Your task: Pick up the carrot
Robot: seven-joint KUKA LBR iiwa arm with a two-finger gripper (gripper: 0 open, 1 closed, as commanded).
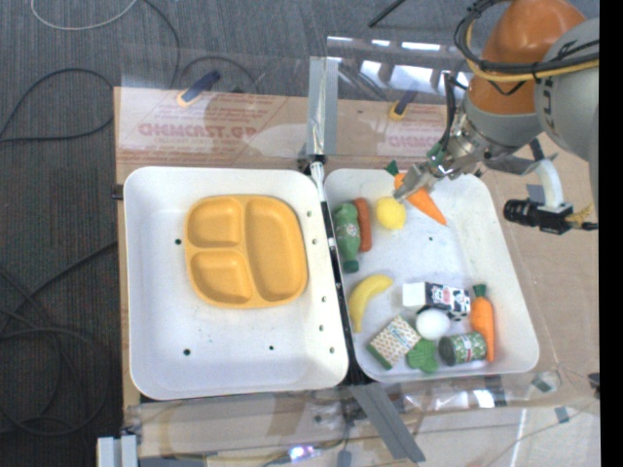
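A carrot (429, 205) lies slantwise near the far edge of the right bin (506, 261). Its green top points up-left and its tip points down-right. My gripper (421, 177) comes down from the orange-banded wrist (521, 42) and sits across the carrot's thick end, with orange showing on both sides of the grey fingers (417, 175). The gripper looks shut on this carrot. A second carrot (483, 325) with a green top lies at the right bin's near right side.
In the right bin there are a lemon (390, 213), a green bottle (347, 235), a red sausage (363, 224), a banana (365, 297), small cartons, an egg, broccoli and a can (462, 348). The left bin (156, 358) holds a yellow divided plate (247, 251).
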